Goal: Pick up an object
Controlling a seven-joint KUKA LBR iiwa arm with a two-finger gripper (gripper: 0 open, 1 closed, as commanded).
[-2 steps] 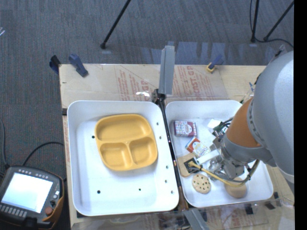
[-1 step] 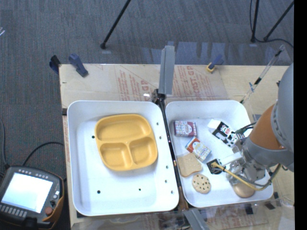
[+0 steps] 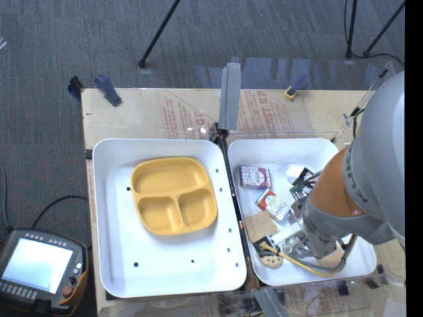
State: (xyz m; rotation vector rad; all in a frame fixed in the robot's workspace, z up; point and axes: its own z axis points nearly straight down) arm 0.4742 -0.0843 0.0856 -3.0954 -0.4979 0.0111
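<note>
Grey carpet surrounds a bench (image 3: 165,114) with a pale top printed in red; tripod legs (image 3: 162,25) stand on the floor behind it.

Item 1. Left bin (image 3: 109,243), white and shallow. It holds one yellow plate (image 3: 175,195) with three compartments, lying flat and a little askew near the bin's middle.

Item 2. Right bin (image 3: 317,147), white and shallow, edge to edge with the left bin. Loose small goods for picking lie here:
- red-and-white packet (image 3: 255,176), flat, in the far left part;
- smaller packet (image 3: 273,204), tilted, just nearer than the first;
- black-and-white item (image 3: 303,179) beside a scrap of white paper (image 3: 293,170), toward the middle, kind not legible;
- tan disc (image 3: 272,260) with small holes, by the near left edge.

Item 3. Arm (image 3: 344,197), grey with an orange band, entering from the right and bent down into the right bin. Its gripper (image 3: 301,246) sits low over the near part of that bin, just right of the tan disc. Whether it is spread or closed, and whether it grips anything, cannot be told.

Item 4. Fittings: grey post (image 3: 230,101) upright behind the seam between the bins; blue clamps (image 3: 106,88) on the bench's far edge.

Item 5. Handheld control unit (image 3: 41,267) with a lit screen, on the floor at the near left.
</note>
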